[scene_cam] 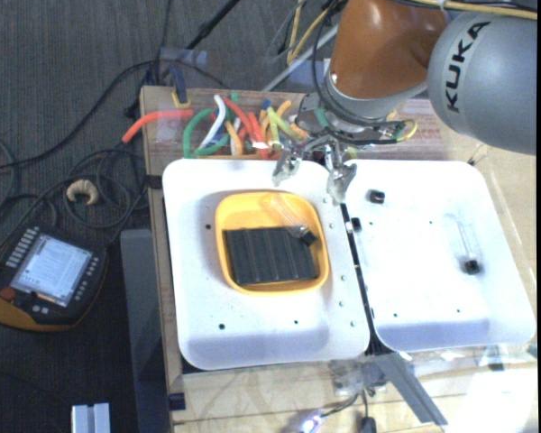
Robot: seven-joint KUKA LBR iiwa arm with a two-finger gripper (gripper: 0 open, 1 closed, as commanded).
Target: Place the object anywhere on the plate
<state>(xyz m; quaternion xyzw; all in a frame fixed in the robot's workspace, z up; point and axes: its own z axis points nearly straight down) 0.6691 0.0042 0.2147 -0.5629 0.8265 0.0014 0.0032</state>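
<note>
A yellow plate with a dark ribbed middle lies in the left bin. On its far right part rests a clear, tube-like object with a small black end. My gripper hangs over the far edge of the left bin, just beyond the plate's far right corner. It is open, the two fingers stand wide apart and nothing sits between them.
The right bin holds another clear tube with a black end and a small black piece. Coloured cables are piled behind the bins. A teach pendant lies on the floor to the left.
</note>
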